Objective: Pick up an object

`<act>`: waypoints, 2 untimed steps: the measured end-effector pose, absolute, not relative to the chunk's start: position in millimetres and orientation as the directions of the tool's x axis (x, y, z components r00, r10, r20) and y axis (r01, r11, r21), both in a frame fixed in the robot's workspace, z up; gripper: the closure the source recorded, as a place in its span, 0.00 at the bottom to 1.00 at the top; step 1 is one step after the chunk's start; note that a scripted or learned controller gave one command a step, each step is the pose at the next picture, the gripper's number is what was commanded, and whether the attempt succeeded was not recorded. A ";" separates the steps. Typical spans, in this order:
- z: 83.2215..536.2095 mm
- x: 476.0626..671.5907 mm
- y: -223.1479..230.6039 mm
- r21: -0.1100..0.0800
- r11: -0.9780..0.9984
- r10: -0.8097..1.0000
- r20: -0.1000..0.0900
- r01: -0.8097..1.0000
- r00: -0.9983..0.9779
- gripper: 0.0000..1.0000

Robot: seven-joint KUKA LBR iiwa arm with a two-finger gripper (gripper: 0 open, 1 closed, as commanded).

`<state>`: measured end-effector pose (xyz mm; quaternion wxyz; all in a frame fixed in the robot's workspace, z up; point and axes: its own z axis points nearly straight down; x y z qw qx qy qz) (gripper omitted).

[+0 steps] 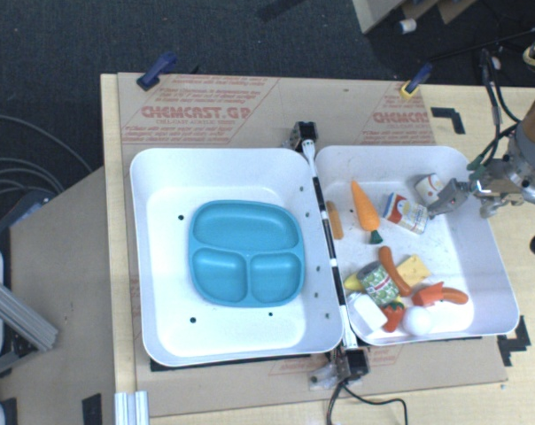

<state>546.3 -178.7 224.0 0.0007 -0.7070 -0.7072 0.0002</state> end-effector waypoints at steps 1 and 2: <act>84.6 556.6 -160.5 0.000 0.001 1.000 0.000 1.000 -0.001 0.00; 84.9 621.9 -135.6 -0.018 -0.001 1.000 -0.005 1.000 0.001 0.00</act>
